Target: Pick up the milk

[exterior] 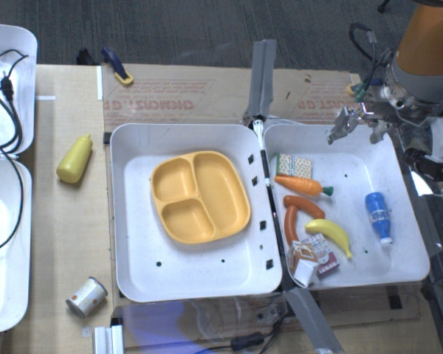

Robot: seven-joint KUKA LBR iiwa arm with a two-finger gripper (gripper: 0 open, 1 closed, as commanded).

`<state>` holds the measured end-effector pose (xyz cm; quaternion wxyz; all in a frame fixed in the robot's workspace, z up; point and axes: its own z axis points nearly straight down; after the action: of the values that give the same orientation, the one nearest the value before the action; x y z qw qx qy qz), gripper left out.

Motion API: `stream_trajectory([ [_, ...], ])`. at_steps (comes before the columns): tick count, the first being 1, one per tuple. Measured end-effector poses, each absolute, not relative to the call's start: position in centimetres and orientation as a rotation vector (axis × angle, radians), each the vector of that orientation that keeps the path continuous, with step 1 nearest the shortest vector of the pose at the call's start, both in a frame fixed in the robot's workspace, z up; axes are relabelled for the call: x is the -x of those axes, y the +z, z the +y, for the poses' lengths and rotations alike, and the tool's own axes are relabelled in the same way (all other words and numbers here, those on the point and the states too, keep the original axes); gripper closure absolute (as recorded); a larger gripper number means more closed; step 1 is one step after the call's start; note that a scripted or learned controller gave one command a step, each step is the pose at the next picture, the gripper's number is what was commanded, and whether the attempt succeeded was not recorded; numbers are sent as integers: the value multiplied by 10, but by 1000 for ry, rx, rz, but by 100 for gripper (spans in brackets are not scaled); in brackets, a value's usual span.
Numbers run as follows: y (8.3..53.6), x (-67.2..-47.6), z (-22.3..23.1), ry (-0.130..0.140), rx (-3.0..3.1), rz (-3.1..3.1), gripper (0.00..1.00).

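The cardboard sheet (pixel 207 94) behind the bins carries red printed letters, upside down and too blurred to read.

Dark grey carpet floor (pixel 192 13) runs across the top, w/ a low ribbed weave. Bench (pixel 74 116) is light wood, topped by a brown cardboard sheet (pixel 207 94) w/ red print, upside down from here. A grey metal divider (pixel 263 80) stands btwn the bins at the back. White moulded surface (pixel 7 271) at far left, black cables (pixel 4 116) looped over it. Light is even, no hard shadows.
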<state>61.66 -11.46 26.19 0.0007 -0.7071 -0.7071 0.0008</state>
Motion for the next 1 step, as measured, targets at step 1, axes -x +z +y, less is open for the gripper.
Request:
stream_trajectory([
  [1, 140, -598, -160, 4, 2312, -2124, 0],
])
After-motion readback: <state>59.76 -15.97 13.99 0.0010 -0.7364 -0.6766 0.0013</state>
